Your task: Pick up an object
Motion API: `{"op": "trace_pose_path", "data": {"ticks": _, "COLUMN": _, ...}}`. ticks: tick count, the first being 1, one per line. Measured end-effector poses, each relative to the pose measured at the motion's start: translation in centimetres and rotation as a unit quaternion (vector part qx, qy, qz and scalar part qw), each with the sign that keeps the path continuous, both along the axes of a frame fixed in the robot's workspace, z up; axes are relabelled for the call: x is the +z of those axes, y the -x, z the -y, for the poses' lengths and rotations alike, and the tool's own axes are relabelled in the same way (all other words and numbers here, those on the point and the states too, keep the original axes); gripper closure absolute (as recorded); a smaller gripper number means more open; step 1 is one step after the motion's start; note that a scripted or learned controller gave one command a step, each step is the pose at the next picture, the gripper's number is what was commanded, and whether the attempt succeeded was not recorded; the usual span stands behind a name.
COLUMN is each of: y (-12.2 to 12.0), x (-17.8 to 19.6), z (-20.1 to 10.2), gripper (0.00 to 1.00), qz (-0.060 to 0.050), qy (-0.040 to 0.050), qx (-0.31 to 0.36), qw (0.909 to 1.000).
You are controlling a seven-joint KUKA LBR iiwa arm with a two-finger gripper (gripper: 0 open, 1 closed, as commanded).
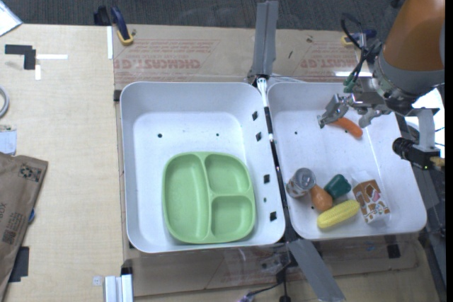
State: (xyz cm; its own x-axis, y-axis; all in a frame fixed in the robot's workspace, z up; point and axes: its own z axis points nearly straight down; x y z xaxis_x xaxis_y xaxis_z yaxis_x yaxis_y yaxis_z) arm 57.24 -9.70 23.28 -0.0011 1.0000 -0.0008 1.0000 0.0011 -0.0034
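My gripper (347, 117) hangs over the back of the right bin (396, 223), open, its fingers spread to either side of a small orange carrot-like piece (350, 127). That piece lies just under and between the fingertips, and I see a gap between it and the left finger (328, 118). Whether it rests on the bin floor I cannot tell. At the bin's front lie a grey round can (302, 181), an orange piece (320, 198), a dark green block (337, 185), a yellow corn cob (337, 215) and a brown-and-white carton (371, 201).
The left bin (141, 124) holds a green divided plate (209, 196). A grey divider (266, 39) stands between the bins at the back. The arm's orange band (417, 18) looms over the right bin's far corner.
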Motion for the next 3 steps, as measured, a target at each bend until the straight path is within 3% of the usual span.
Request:
{"op": "trace_pose_path", "data": {"ticks": 1, "y": -4.0, "x": -6.2, "z": 10.4, "gripper": 0.00, "qz": 0.002, "qy": 0.0000, "qx": 0.254, "qw": 0.9673}}
{"op": "trace_pose_path", "data": {"ticks": 2, "y": -8.3, "x": -14.2, "z": 12.3, "gripper": 0.00, "qz": 0.000, "qy": -0.0028, "qx": 0.273, "qw": 0.9619}}
{"op": "trace_pose_path", "data": {"ticks": 3, "y": -8.7, "x": -14.0, "z": 8.9, "gripper": 0.00, "qz": 0.003, "qy": -0.0002, "qx": 0.231, "qw": 0.9730}}
